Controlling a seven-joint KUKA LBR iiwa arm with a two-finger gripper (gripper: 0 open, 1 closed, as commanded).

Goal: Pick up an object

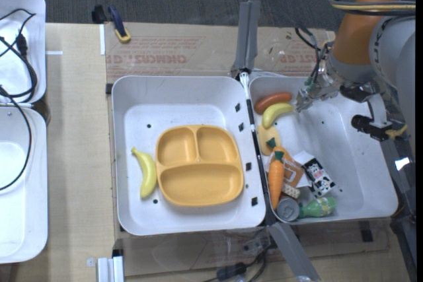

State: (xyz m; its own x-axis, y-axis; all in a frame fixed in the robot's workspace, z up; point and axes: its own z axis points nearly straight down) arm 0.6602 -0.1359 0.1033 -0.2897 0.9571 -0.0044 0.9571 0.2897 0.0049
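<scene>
One gripper (pixel 309 97) hangs low at the back of the right bin (pixel 357 142), its tip just beside the right end of a small banana (pixel 275 113). Whether it is spread or closed cannot be told from this slant, and nothing visibly sits in it.

Touching the banana on its far side is a red sausage (pixel 271 101). Below them, against the bin's left wall, lies a pale yellow piece (pixel 267 139) too indistinct to name. Further toward the front sits a tight heap: a carrot (pixel 275 179), a black-and-white carton (pixel 318 177), a grey round can (pixel 287 209) and a green item (pixel 318 208), all touching or nearly so.

In the left bin (pixel 125 142) there is an orange divided tray (pixel 199 164) with a larger banana (pixel 147 172) just beside its left edge.

The likeliest target, by my reading, is the small banana or the sausage. The risk is that the two lie pressed together near the wall: a closing grip could nudge one away, catch both, or pinch only a curved end that slips out on lifting. The nearby divider (pixel 250 135) could also block one side of the grip.
</scene>
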